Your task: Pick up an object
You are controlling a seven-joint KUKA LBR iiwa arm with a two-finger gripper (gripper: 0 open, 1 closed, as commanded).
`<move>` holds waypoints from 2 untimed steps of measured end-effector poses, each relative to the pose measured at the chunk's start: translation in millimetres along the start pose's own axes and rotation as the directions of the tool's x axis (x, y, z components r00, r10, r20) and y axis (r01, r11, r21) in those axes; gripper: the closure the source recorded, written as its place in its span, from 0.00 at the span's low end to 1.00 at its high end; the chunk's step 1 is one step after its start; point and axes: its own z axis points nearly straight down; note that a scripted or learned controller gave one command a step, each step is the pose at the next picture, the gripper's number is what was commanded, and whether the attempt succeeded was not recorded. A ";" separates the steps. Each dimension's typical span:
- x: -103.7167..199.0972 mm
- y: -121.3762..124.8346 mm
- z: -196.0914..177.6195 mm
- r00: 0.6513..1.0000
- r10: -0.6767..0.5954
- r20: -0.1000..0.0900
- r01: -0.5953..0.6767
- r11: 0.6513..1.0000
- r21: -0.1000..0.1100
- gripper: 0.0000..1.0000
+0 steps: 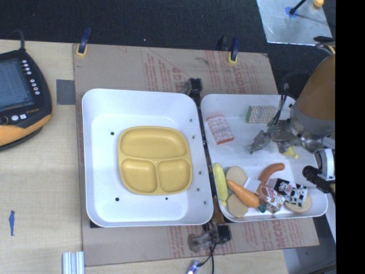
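Observation:
The right white bin point(239, 104) holds the loose objects. A small red and white box point(219, 129) lies near its left wall, and a pale green speckled packet point(262, 114) lies at the back. Along the front lie a yellow corn-like piece point(219, 181), an orange carrot point(245, 194), a red sausage point(271, 170), round tan biscuits point(236, 175) and a black and white patterned item point(295, 195). My gripper point(258, 144) hangs low over the bare middle of this bin, right of the box and above the sausage, with nothing seen in it.
The left white bin point(94, 153) carries a yellow three-part plate point(155, 158). A handheld control pendant point(20, 96) lies at the bench's far left. The grey and orange arm point(316, 104) covers the right bin's right side. Clamps hold the cardboard at the back edge.

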 end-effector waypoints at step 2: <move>-45.5 22.0 36.7 1.000 0.000 -0.002 0.000 1.000 -0.004 0.00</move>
